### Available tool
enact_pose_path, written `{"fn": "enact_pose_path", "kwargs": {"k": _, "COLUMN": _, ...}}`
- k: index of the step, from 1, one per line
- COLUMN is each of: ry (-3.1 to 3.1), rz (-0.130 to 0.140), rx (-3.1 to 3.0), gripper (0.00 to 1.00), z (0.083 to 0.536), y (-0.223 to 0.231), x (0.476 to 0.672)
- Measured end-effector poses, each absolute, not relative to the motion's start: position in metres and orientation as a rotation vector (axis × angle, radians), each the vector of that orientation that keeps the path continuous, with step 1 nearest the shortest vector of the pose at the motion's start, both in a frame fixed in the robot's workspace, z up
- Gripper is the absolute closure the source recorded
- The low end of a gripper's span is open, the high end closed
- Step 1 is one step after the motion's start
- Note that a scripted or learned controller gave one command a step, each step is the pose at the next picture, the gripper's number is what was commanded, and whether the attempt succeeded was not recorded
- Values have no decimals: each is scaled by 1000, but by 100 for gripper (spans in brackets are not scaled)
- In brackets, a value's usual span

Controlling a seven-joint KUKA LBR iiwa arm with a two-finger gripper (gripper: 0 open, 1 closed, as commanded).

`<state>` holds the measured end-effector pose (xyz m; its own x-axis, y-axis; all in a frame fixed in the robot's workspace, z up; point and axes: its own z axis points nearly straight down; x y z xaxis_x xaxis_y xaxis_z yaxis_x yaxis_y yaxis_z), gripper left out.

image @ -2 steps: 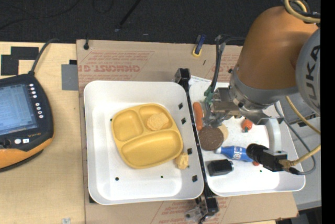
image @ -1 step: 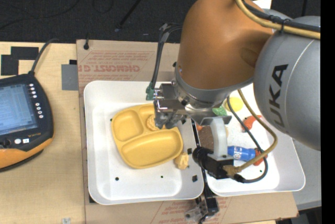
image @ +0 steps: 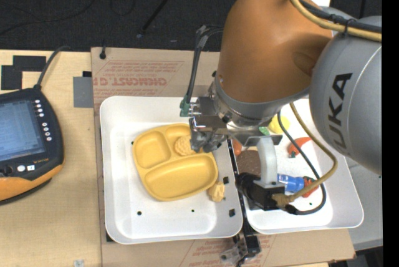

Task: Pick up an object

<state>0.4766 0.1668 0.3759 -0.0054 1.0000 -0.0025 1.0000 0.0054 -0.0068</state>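
Yellow divided tray (image: 174,169) sits center of left bin (image: 118,135), looks light, rigid, slick plastic, so pinch its rim at approx 1 o'clock, w/ gripper (image: 202,135) above; jaw state: can't tell.

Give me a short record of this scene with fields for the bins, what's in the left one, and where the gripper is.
bins: two white bins side by side, left bin, right bin
left bin contents: yellow divided tray, small tan piece at its right edge
gripper: over the tray's upper right corner
held object: none visible
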Motion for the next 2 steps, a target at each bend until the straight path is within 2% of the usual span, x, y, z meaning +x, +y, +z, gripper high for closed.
{"fn": "enact_pose_path", "kwargs": {"k": 2, "ry": -2242, "rz": 23, "rx": -2192, "gripper": 100, "z": 394, "y": 170, "x": 475}}
